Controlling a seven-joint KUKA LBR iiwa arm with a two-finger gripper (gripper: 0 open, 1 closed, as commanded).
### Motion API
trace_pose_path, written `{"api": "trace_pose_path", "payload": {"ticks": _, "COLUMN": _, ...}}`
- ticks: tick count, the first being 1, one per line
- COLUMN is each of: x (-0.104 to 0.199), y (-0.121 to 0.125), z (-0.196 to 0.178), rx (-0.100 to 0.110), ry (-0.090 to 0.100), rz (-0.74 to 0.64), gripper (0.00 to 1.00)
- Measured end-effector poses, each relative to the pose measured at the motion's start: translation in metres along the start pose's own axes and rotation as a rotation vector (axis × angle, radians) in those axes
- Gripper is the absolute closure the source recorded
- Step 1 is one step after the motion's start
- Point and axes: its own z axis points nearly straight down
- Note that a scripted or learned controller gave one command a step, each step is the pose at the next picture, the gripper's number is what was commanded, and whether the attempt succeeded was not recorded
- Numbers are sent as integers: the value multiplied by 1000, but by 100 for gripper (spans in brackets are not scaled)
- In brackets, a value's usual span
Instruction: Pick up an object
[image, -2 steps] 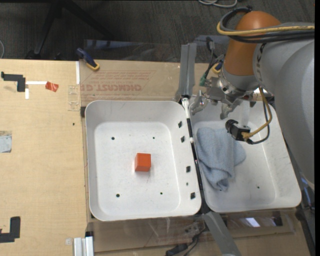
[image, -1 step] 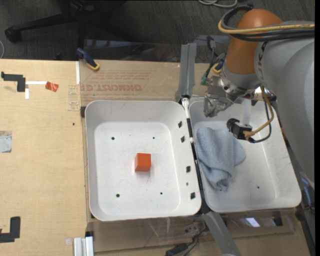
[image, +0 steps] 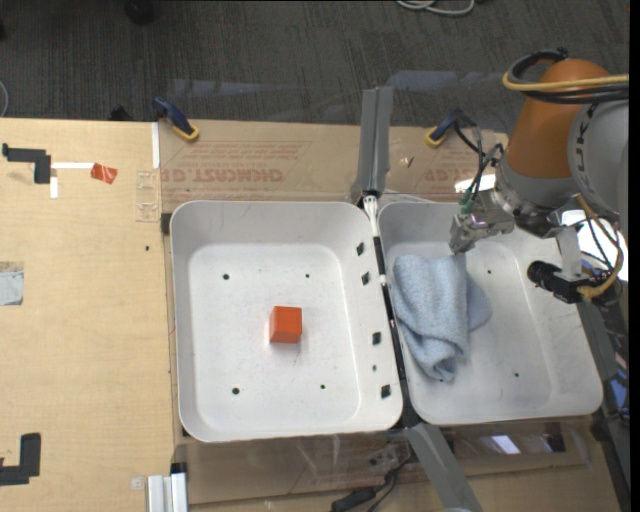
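A small orange-red block (image: 286, 325) lies near the middle of the left bin (image: 200, 300). A crumpled light-blue cloth (image: 433, 307) lies in the left part of the right bin (image: 540, 350). My gripper (image: 462, 240) hangs over the back of the right bin, just above the cloth's upper right corner. Its tips are close to the cloth, and whether they touch it is unclear. Nothing shows between them.
A grey divider (image: 375, 150) runs between the two bins. Clamps (image: 178, 120) sit on the cardboard behind the bins. The wooden bench top (image: 80, 330) stretches to the left. Cables and a black fitting (image: 560, 280) hang off the arm over the right bin.
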Motion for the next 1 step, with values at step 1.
{"api": "trace_pose_path", "payload": {"ticks": 1, "x": 72, "y": 7, "z": -83, "rx": 0, "ry": -1, "rz": 414, "gripper": 100}}
